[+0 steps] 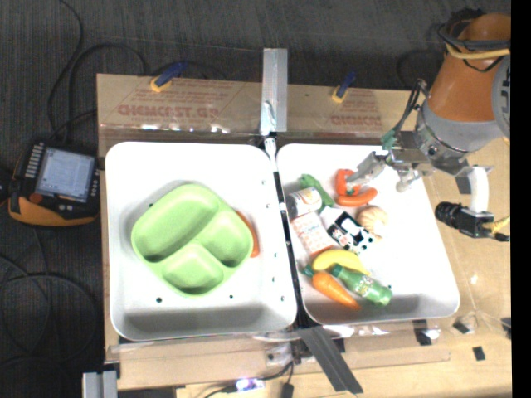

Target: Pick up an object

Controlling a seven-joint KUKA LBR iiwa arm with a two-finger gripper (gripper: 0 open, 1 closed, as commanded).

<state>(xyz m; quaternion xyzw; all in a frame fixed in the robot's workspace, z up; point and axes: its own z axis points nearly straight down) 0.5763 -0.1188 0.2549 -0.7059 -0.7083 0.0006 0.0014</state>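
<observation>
Dark carpet, cables, wooden bench (199,106) with two white bins. Left bin (124,305): green tray (192,236). Right bin (431,272): toys clustered at left side. Gripper (383,169) open, empty, poised by red pepper (354,187), nearest target. Best approach, by judgement: straddle pepper squarely, descend vertical, avoid carton (305,199) and onion (373,217) alongside, close only once low.
</observation>
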